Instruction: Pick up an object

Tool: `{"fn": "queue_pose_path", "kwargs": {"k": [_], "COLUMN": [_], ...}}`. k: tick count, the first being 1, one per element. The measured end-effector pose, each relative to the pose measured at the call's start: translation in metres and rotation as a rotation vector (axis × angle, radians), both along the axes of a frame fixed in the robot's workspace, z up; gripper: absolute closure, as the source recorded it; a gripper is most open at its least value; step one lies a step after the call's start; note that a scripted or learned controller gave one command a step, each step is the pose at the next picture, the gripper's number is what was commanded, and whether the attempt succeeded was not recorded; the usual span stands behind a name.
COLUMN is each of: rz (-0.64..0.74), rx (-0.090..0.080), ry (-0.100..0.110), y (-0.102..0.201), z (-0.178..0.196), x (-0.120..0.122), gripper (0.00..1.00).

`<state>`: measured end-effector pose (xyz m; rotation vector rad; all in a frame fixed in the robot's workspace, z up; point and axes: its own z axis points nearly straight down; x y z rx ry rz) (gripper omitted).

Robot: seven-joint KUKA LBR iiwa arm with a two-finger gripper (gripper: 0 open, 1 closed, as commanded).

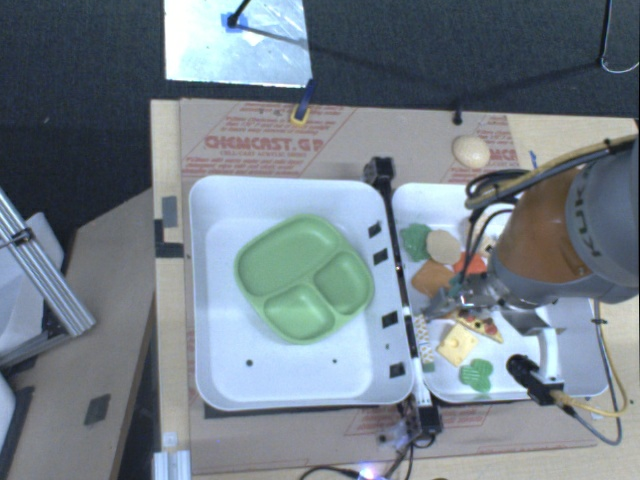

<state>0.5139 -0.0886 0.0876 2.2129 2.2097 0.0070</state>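
The gripper (450, 306) sits low in the right bin (575, 373), right down among a pile of small toy food pieces. Honestly can't tell how its fingers are set or whether anything's between them, since the arm's wrist covers most of it.

Right under and beside it is a yellow cheese wedge (457, 344), with a pizza slice (482, 325) touching that. A brownish-orange piece (432, 275) lies just above the gripper, then a tan oval piece (442, 244) and a green leafy bit (415, 238) near the bin's top left. A small green piece (478, 372) sits near the front edge.

The big grey and orange arm (560, 233) hangs over the bin's right half, hiding whatever's below. In the left bin (220, 368), well apart, there's a green divided plate (305, 278). A beige egg-shaped thing (470, 150) rests on the cardboard behind the bins.
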Motion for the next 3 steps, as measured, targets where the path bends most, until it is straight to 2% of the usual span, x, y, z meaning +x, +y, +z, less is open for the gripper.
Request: {"fn": "queue_pose_path", "kwargs": {"k": [1, 2, 3], "rz": [-0.001, 0.005, 0.006], "rx": [-0.003, 0.006, 0.006], "ry": [-0.007, 0.006, 0.005], "y": [-0.002, -0.008, -0.008], "z": [0.014, 0.076, 0.131], "x": [0.002, 0.004, 0.006], "gripper": [1.0, 1.0, 1.0]}}
